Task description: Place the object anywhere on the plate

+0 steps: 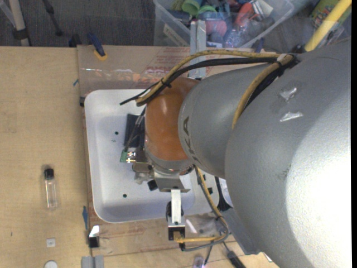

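1. We look down at a slant on a pale wooden table (33, 105). A large grey robot arm (279, 149) with an orange band (164, 124) above its wrist reaches in from the right and covers most of the scene.

2. The arm's wrist hangs over a shallow white plastic bin (103, 149) with rounded corners. The bare part of the bin floor shows a few small dark specks.

3. The gripper (153, 175) sits below the orange band, pointing down into the bin. The arm's own body hides the jaws, so we cannot tell whether they are open, closed or gripping anything.

4. We cannot make out the object or the plate; both are likely hidden under the arm.

5. A small clear vial with a dark cap (50, 187) lies on the table to the left, well apart from the bin. A clear tub of colourful toys (223, 10) stands at the top.

6. What could go wrong, in our judgement: with contact unconfirmed, the arm may lift away with nothing held, or the loose yellow and black cables (223, 57) along the arm could snag.
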Action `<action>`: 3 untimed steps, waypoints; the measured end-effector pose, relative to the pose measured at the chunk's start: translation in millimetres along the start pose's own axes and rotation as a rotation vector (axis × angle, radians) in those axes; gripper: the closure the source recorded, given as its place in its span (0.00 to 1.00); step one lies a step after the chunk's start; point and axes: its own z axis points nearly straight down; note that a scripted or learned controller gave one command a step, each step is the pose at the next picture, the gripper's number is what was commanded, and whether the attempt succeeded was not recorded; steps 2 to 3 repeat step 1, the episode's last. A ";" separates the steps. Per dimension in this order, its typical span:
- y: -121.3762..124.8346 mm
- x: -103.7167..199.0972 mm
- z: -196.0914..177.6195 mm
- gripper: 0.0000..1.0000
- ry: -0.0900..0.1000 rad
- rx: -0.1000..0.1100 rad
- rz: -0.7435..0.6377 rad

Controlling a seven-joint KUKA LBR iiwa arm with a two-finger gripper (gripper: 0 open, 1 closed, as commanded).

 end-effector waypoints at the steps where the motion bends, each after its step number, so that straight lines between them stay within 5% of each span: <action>1: 73.3 5.7 13.0 1.00 -0.001 -0.002 -0.289; 3: 73.3 5.7 13.0 1.00 -0.001 -0.002 -0.289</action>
